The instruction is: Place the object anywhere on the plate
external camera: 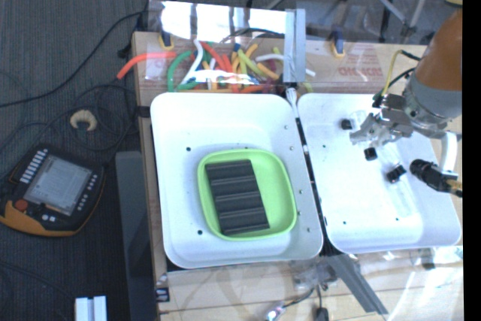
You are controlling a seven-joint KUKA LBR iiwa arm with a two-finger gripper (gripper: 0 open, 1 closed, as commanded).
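On the plate (282, 195) in the left bin (173, 162) the dark block (237, 197) already sits flat, so placement looks done; my hand (379, 128) hangs over the right bin (421, 225), grip state unclear.

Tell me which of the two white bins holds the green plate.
The left bin: the green plate, carrying a dark ridged block, sits in it. The right bin lies under the gripper.

Grey KUKA arm (440, 90): broad orange band above a rounded grey wrist segment. Below it, a metallic silver two-finger end effector (373, 133) with angular bracket parts and small black tips. Yellow and dark cables run along the wrist side. Black cylindrical fitting on a white bracket sits lower right.
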